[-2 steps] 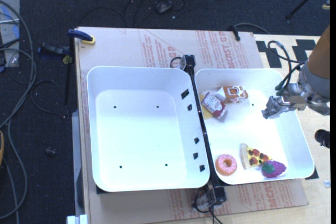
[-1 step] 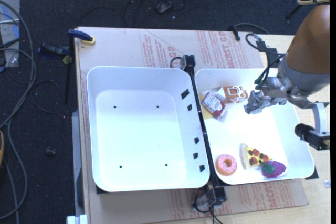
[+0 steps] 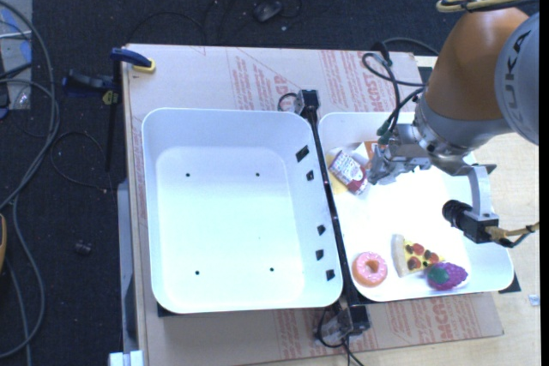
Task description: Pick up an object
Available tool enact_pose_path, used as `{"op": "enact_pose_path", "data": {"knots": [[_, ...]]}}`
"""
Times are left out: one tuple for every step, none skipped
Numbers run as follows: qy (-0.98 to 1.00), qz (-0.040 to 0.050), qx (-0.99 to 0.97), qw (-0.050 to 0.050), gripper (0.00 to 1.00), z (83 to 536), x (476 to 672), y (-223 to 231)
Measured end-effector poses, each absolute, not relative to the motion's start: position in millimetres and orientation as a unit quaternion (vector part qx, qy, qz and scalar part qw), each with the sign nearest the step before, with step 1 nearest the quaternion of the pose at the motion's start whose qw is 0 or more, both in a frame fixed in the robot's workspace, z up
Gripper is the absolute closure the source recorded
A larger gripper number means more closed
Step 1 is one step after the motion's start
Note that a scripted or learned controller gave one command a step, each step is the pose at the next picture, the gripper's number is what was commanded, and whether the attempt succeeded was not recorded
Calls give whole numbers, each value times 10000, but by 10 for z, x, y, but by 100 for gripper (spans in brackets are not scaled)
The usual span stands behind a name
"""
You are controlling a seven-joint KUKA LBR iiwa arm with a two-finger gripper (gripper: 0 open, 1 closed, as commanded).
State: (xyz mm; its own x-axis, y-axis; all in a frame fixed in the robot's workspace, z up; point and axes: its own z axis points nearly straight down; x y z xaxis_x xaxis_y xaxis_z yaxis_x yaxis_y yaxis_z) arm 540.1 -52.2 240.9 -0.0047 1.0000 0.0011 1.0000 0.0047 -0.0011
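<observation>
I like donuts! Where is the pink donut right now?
The pink donut lies in the right bin, near its front-left corner, just left of the pizza slice.

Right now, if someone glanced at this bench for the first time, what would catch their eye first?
Probably the big orange and grey arm reaching in from the right over the right-hand bin, its gripper low beside a red and white packet. Next, the bright toys along that bin's near edge: a pink donut, a pizza slice and purple grapes.
</observation>
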Motion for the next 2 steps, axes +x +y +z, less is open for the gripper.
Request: {"op": "enact_pose_path", "data": {"knots": [[-7086, 2, -7056, 8, 100, 2294, 5591, -57], [-7092, -3, -7050, 5, 100, 2292, 5724, 547]]}}
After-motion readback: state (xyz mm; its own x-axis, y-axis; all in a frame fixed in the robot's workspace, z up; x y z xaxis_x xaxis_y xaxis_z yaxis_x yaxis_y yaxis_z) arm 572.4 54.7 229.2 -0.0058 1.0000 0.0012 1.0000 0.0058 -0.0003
